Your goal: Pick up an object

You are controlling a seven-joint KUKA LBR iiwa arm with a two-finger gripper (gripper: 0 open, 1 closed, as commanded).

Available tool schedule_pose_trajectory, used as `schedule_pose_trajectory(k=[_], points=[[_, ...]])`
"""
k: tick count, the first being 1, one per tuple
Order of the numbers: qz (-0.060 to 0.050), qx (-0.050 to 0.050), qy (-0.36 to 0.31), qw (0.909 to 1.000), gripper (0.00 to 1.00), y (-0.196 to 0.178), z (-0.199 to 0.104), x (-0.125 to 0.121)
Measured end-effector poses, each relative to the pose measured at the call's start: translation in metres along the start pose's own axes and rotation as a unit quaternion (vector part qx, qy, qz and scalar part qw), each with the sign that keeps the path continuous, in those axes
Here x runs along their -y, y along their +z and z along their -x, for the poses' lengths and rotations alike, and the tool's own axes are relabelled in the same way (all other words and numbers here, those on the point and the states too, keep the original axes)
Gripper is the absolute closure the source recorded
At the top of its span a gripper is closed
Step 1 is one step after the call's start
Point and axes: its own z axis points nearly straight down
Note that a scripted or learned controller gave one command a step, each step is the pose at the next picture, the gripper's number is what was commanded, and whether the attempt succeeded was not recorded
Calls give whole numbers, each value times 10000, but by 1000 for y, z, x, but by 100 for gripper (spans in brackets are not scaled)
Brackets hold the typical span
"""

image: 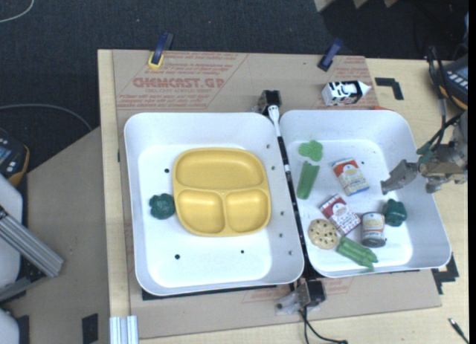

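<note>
Pincer point(398, 177) is hovering over the right bin's point(425, 242) right side, near a green broccoli piece point(394, 212). I am seeing nothing between its fingers, but I cannot tell their spread.

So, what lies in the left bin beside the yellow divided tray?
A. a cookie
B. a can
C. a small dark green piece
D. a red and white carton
C: a small dark green piece lies in the left bin, just left of the yellow tray.
</note>
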Motion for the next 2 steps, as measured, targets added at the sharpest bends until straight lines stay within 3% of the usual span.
schedule_pose_trajectory(k=[1,2], points=[[58,15,-18,10000,0,-6,0,-2],[27,-1,-16,10000,0,56,-5,-7]])
